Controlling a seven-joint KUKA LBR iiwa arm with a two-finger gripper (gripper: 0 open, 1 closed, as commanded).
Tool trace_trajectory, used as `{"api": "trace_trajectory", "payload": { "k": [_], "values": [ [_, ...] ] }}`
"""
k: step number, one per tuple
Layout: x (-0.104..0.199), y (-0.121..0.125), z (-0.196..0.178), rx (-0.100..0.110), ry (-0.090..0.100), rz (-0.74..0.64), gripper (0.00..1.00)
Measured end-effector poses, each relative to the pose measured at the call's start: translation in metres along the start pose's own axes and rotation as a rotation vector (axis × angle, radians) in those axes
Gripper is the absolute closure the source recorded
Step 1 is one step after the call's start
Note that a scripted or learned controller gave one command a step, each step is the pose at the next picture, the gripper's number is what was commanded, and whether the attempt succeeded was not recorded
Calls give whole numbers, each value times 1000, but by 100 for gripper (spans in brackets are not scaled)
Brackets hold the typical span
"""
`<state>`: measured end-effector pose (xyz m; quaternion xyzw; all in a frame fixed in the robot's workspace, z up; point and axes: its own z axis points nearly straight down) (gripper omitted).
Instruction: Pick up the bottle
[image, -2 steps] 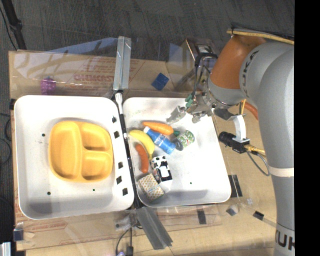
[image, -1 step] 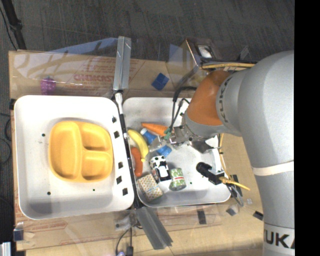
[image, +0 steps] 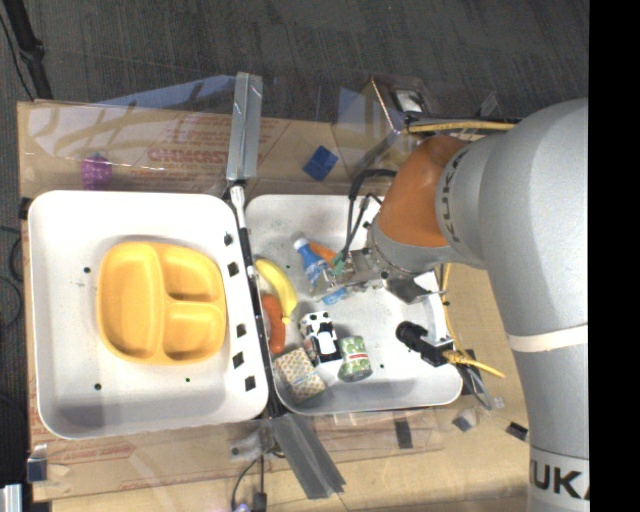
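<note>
Bottle: small clear plastic bottle with blue cap (image: 312, 262), lying beside yellow banana (image: 277, 285).
Hand (image: 345, 268): at bottle; finger state unclear.
Advice: centre across body before lifting.

Dark grey carpet floor (image: 150, 40) at far side. Cardboard-covered bench (image: 120, 150) under clear plastic sheeting (image: 190, 95); black cable (image: 25, 45) far left.

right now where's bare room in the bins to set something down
Left bin: bare floor all around the yellow tray, widest along its near edge. Right bin: bare at the far-left corner; crowded around the bottle, banana, green can and gripper.
</note>
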<state>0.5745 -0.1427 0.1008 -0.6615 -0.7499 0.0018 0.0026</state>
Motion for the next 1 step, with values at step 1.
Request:
{"api": "trace_trajectory", "payload": {
  "k": [1],
  "values": [
    [39,28,-144,-5,-1,38,100]
  ]
}}
